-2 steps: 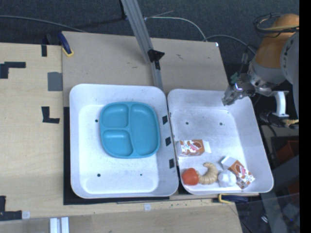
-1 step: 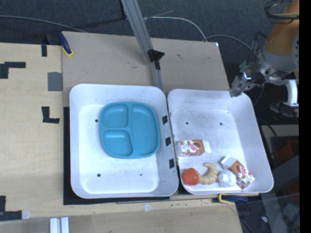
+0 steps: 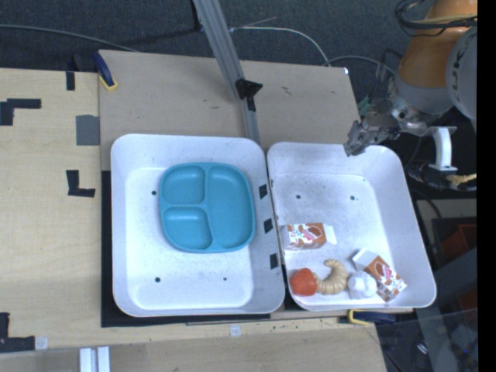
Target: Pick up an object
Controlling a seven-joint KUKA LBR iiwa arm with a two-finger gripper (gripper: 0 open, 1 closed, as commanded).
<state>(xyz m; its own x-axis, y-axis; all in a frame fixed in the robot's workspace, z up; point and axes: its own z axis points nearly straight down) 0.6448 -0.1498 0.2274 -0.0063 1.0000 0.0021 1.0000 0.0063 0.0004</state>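
The right bin [image 3: 310, 173] holds several small items near its front edge: a flat orange-and-white packet [image 3: 307, 235], a red tomato-like piece [image 3: 304, 282], a tan croissant [image 3: 335, 277], a white lump [image 3: 359, 286] and a second orange-and-white packet [image 3: 383, 276]. My gripper [image 3: 358, 139] hangs over the bin's back right corner, far from those items, with nothing visible in it. Its fingers are small and dark here.
The left bin [image 3: 136, 208] holds a blue divided plate [image 3: 207, 207]. A grey metal post [image 3: 225, 45] slants across the back of the bench. Cables run behind the right bin near the arm.
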